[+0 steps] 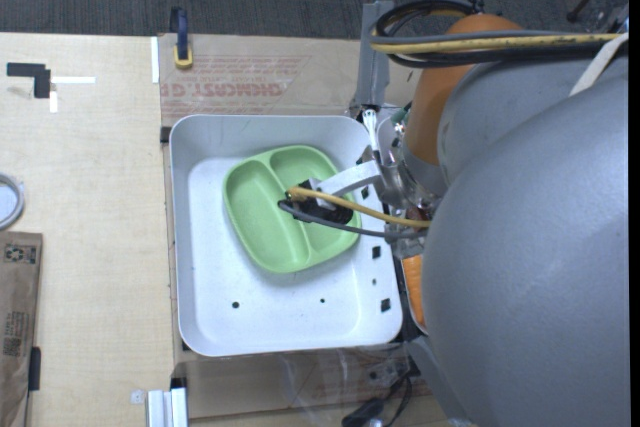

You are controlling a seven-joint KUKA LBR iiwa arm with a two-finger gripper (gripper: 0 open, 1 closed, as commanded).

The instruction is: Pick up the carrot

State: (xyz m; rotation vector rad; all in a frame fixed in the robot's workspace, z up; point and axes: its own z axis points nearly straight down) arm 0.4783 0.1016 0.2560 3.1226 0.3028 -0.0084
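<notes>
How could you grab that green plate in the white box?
I'd pinch the raised rim of the green plate on the view's left side, coming straight down. It lies flat in the white bin, looks too wide to span, and the arm covers its right side.

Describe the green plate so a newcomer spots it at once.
Find the shallow white bin left of the grey arm. Inside it lies a pale green rounded plastic plate, split by a ridge into two compartments. It is the one coloured thing on the bin's white floor.
</notes>
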